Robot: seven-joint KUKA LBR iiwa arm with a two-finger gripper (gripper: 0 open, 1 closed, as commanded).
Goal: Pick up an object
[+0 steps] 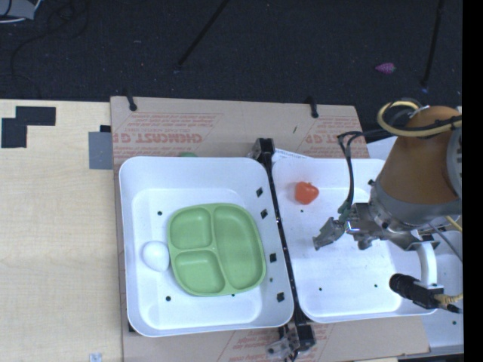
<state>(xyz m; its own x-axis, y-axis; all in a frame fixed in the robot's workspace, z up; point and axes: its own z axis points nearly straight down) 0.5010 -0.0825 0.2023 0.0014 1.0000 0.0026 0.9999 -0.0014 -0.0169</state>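
Gripper (329, 234) hangs low in the right bin (355, 300), nothing visibly held (can't tell its state), below-right of the orange object (306, 193) near the bin's upper left, probably lining up a grab.

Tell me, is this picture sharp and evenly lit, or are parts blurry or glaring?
Camera view: lighting is even and soft, and the green tray and white ball look fairly crisp; the white bins are bright, nearly washed out; the hand looks slightly smeared; the floor behind is dark.
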